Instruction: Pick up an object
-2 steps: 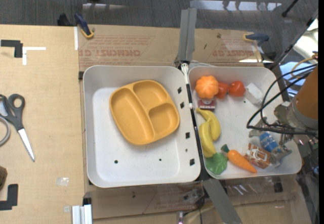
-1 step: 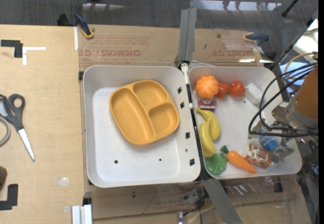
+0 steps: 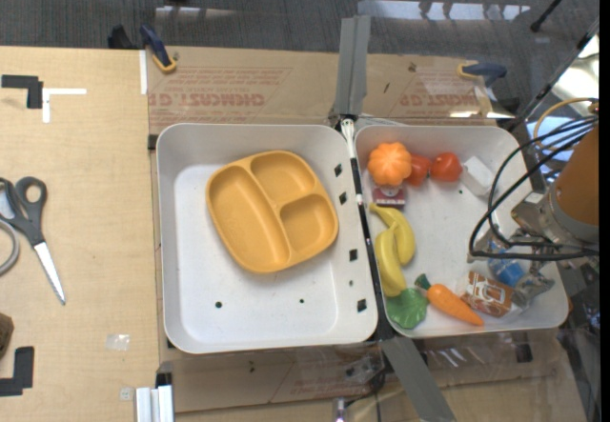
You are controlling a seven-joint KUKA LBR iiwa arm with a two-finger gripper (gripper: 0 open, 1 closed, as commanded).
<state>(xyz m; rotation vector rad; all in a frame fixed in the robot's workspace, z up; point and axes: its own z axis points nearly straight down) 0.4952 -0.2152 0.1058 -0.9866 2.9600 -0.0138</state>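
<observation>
The right bin (image 3: 448, 220) holds several toy foods. An orange mandarin (image 3: 390, 163) and a red tomato-like piece (image 3: 444, 166) lie at the back, with a small white block (image 3: 477, 172) beside them. A yellow banana bunch (image 3: 395, 247) lies along the left wall. A green leafy piece (image 3: 407, 309) and a carrot (image 3: 454, 305) sit at the front. A small printed packet (image 3: 487, 295) and a blue object (image 3: 510, 272) lie at the front right. My gripper (image 3: 519, 258) hangs low over the blue object, partly hidden by cables.
The left bin (image 3: 191, 315) bears a yellow divided plate (image 3: 273, 210). Scissors (image 3: 36, 234) lie on the bench at far left. Black cables (image 3: 505, 191) loop over the right bin's right side. The arm's orange band (image 3: 583, 182) is at the right edge.
</observation>
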